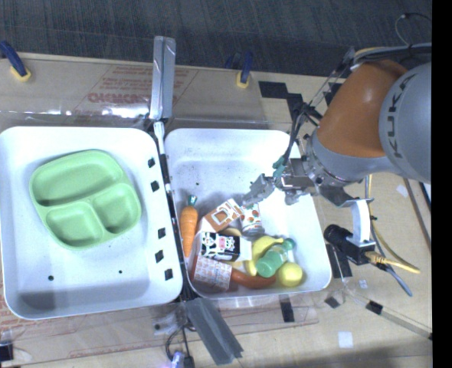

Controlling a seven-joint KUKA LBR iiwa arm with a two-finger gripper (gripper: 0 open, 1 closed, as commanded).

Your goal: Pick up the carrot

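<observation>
The orange carrot (188,228) lies along the left wall of the right bin (226,148), its green top pointing to the far side. My gripper (254,194) hangs over the middle of that bin, up and to the right of the carrot and well apart from it. Its tip is just above a small can (251,221). I see nothing held in it.
A pile of toy food fills the near part of the right bin: a carton with a cow print (220,246), a yellow banana (266,245), a green bottle (270,261), a lemon (291,274), a red sausage (249,279). The left bin (27,297) holds a green divided plate (86,196).
</observation>
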